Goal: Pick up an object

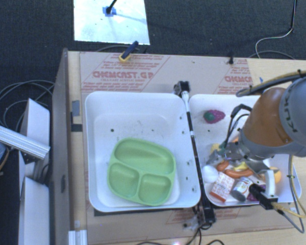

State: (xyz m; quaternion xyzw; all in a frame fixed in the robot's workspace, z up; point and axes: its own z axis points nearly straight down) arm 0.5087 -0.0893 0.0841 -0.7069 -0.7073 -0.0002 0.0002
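One gripper (233, 163), sunk into the clutter of the right bin (229, 102), and from my feed I honestly can't tell what state it's in or whether it has anything. Nearest it lie an orange sausage-shaped toy (234, 171), a white ball (210, 173) and a small carton (222, 186). I'd guess they're all light; the ball looks slippery, so I'd take the carton across its flat sides. A purple-green toy (213, 116) sits well apart. The left bin (137, 100) holds a green divided tray (141, 171).
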